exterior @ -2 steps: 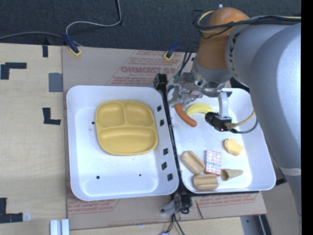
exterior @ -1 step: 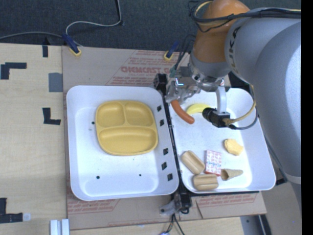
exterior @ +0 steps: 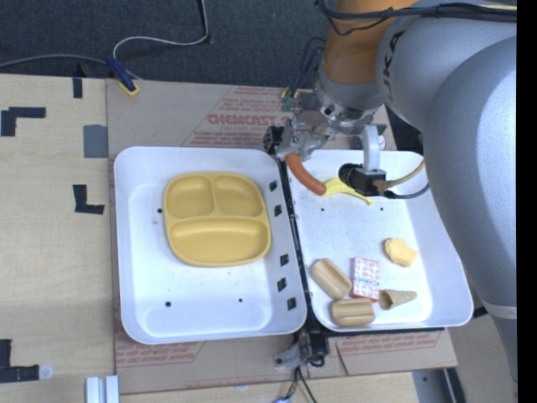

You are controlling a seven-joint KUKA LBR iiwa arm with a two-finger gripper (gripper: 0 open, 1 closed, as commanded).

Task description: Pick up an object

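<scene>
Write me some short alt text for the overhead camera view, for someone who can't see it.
A grey robot arm's pincer hangs over the top left of the right white bin, with a toy hot dog just below it. That bin also holds bread rolls and small snacks; the left bin holds a yellow divided plate.

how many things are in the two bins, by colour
yellow: 3, the divided plate in the left bin, the banana and a chunk in the right bin
tan: 3, two bread rolls and a cone
orange-red: 1, the sausage by the gripper
pink and white: 1, a packet
total: 8
</scene>
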